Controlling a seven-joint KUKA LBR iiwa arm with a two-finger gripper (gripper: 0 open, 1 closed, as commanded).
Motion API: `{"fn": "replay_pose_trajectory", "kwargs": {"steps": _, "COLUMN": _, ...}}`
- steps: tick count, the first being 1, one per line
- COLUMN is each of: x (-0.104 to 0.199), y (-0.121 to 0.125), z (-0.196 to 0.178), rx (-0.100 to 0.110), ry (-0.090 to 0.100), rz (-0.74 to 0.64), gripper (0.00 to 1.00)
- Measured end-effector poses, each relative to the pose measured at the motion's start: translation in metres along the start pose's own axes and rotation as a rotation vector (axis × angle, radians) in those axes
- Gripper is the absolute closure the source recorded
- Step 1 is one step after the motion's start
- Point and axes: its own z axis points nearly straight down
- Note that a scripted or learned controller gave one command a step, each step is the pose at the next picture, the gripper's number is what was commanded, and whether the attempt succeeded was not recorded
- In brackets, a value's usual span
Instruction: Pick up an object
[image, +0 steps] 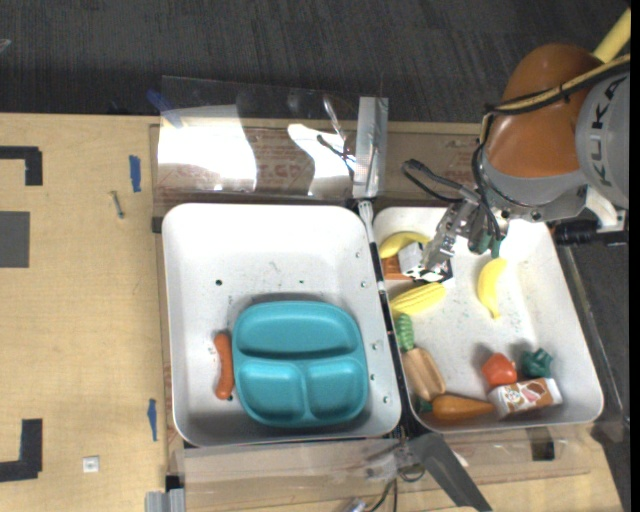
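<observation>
My gripper (436, 262) hangs low over the upper left part of the right bin (560, 300). It is just above a yellow curved toy (401, 242) and a small orange piece (394, 268). A yellow corn cob (418, 297) lies right below it. A banana (490, 285) lies to its right, apart from it. I see nothing held in the gripper.
The right bin's lower part holds a green piece (403, 330), a brown bread stick (422, 372), a carrot (462, 406), a red fruit (499, 369), a green toy (538, 360) and a red-white pack (528, 396). The left bin (270, 240) holds a teal divided plate (300, 362) and a red sausage (224, 365).
</observation>
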Motion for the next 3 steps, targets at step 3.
{"fn": "replay_pose_trajectory", "kwargs": {"steps": 3, "x": -0.016, "y": 0.032, "z": -0.061, "rx": -0.009, "ry": -0.026, "rz": -0.01, "gripper": 1.0}}
